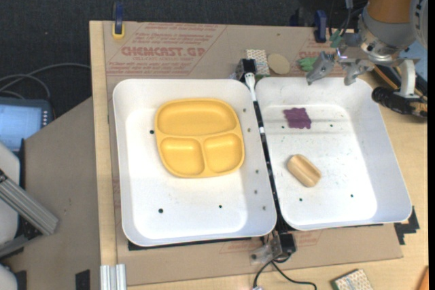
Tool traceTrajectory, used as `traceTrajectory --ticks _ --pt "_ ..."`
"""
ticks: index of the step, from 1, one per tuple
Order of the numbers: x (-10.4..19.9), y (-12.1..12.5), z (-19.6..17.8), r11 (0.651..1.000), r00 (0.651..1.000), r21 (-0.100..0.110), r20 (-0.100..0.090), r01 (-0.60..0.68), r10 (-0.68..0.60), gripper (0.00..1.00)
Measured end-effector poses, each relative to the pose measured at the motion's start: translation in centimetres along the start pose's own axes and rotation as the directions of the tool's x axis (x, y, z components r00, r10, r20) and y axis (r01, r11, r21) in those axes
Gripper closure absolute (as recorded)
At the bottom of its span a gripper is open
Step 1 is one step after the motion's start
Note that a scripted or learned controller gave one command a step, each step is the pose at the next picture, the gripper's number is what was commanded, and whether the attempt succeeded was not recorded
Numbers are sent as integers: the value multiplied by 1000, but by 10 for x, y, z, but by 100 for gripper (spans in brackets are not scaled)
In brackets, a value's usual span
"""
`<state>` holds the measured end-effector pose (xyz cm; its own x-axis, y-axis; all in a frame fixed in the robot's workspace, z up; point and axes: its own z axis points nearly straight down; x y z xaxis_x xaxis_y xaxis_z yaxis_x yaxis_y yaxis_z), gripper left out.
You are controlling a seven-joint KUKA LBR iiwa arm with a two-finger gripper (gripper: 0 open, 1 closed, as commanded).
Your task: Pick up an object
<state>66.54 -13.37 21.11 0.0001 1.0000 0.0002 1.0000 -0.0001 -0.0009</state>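
Note:
In the right bin (380, 166) lie a tan bread-roll-shaped piece (304, 170) near the middle and a flat purple piece (297, 117) toward the back. My gripper (335, 69) hangs over the back rim of the right bin, up and to the right of the purple piece. Its two fingers stand apart, open, with nothing between them. The left bin (136, 173) holds a yellow three-part plate (199, 136).
A brown board lies under both bins. Behind the bins on the board sit a tan disc (279, 64), a small green thing (308, 64) and a checkered tag (255, 56). Blue clamps (118, 19) grip the board's back edge. Cables run at the right.

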Motion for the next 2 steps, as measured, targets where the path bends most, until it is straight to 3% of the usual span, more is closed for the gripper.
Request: traceTrajectory --ticks 1,2 --pt "5 -56 125 1000 1000 14 -3 -2 2 0" --pt "10 1 126 1000 1000 -7 2 2 -2 0"
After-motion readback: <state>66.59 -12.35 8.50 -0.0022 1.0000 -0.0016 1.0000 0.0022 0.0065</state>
